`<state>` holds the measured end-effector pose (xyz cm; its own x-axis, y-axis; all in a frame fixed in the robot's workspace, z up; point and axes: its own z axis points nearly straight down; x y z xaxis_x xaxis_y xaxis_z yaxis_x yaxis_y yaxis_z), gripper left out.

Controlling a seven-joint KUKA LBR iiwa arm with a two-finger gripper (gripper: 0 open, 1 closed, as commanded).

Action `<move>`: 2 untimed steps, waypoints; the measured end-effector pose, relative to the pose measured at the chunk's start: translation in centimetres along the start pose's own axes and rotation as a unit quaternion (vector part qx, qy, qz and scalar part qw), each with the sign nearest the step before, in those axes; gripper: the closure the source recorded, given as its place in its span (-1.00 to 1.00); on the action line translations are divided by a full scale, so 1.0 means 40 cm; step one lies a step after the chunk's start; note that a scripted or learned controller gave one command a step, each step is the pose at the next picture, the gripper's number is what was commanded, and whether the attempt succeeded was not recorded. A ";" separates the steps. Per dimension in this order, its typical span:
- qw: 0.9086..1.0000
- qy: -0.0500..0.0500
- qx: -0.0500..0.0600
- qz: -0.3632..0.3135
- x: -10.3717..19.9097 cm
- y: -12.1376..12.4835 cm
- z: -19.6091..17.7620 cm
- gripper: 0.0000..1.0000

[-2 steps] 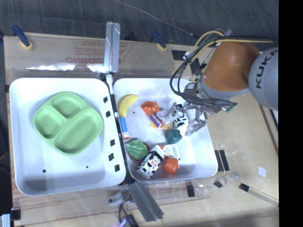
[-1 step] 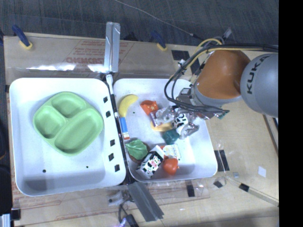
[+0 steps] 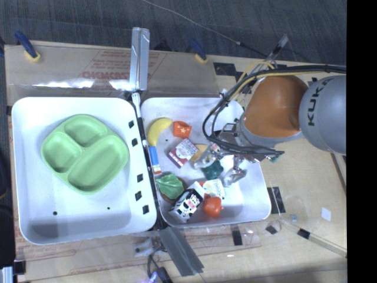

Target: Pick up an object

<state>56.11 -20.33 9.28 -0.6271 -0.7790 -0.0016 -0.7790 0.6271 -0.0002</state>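
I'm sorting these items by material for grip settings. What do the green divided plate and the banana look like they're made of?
Green divided plate: likely moulded plastic, matte to satin, judging by its even colour, rounded compartment walls and soft highlights. Banana: probably a plastic toy, given its smooth, uniform yellow with no spots, though real fruit can't be ruled out at this resolution.

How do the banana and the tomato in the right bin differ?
The banana is yellow, long and curved; the tomato is red and round. The banana lies at the bin's far left corner beside the divider, the tomato near the front wall next to the cow-print box. The banana looks the larger of the two. Both sit in the right bin, apart from the gripper.
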 end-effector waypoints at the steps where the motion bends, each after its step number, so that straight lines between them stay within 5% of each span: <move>1: 0.995 -0.005 0.009 0.097 -0.196 0.178 -0.013 -1.00; 2: 0.989 0.000 0.003 0.148 -0.250 0.118 -0.002 -1.00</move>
<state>58.68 -9.59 9.39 -0.8282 -0.5604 -0.0016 -0.5604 0.8282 -0.0057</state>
